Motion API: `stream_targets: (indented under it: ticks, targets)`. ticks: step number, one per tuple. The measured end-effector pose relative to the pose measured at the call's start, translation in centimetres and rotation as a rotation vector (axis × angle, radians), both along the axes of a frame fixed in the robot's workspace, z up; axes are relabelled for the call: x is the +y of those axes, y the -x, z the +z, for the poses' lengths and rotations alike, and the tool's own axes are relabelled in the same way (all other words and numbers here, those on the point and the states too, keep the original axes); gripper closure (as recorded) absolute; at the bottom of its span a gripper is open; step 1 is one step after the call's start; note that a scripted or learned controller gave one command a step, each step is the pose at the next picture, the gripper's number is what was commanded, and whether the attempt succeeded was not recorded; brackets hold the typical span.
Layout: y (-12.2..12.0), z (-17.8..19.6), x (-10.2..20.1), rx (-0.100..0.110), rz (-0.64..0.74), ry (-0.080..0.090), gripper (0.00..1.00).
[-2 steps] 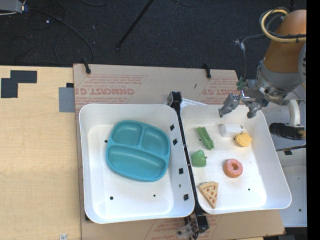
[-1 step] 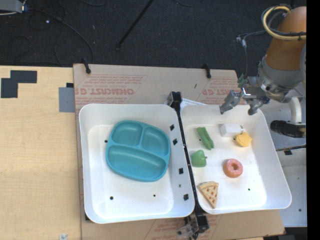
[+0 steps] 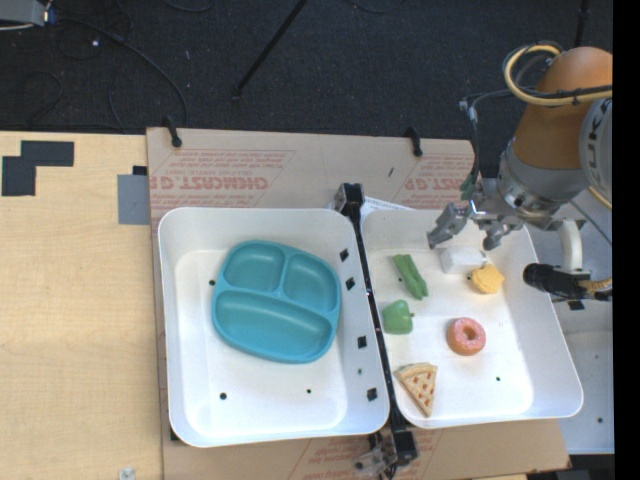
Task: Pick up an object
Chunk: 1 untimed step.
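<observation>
- My jaws (image 3: pixel 472 230) hang over the far end of the right bin (image 3: pixel 545 388), and they stand apart with nothing between them.
- Just below my fingertips lies a small white block (image 3: pixel 460 260), close to them, though I cannot tell whether I touch it.
- A yellow toy piece (image 3: pixel 487 280) sits just beside that block, toward the bin's right wall.
- A green pea pod (image 3: pixel 409 275) lies slanted near the divider, and a green pepper (image 3: pixel 397 316) sits just below it.
- A pink-frosted donut (image 3: pixel 466 336) lies flat in the middle of the bin, well apart from my jaws.
- A pizza slice (image 3: pixel 419 386) lies near the bin's front left corner.
- The left bin (image 3: pixel 190 388) holds a teal divided plate (image 3: pixel 277 300), lying flat.
- Both bins rest on a cardboard sheet (image 3: pixel 250 173) on the desk (image 3: pixel 70 318).
</observation>
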<state>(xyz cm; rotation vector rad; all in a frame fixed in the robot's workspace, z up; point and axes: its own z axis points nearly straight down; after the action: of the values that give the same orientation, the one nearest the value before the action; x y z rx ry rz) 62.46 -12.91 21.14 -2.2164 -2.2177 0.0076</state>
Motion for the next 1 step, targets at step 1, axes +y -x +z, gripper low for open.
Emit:
stream_targets:
  ticks: [1]
  targets:
    - [0.65, -6.3, -0.14, 0.001, -0.001, -0.001, 0.0]
